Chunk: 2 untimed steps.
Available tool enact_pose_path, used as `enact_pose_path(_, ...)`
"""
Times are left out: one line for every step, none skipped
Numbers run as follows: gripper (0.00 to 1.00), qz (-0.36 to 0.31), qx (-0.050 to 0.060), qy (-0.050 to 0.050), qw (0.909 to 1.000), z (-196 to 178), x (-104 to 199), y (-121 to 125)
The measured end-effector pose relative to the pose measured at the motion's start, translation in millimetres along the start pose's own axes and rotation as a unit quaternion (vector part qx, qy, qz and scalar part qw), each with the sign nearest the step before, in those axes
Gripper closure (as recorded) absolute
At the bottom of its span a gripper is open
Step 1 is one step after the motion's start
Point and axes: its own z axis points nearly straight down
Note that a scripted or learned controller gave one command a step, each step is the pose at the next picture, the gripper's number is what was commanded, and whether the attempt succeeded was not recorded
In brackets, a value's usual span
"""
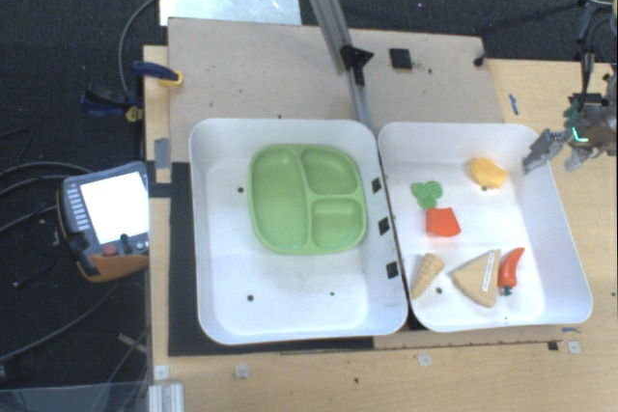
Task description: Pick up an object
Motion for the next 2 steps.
enact_pose_path(0.0, 0.0, -0.001, 0.0, 1.0, -1, 0, 1)
enact_pose_path(0.0, 0.001, 0.0, 0.0, 1.0, 42, -2, 7)
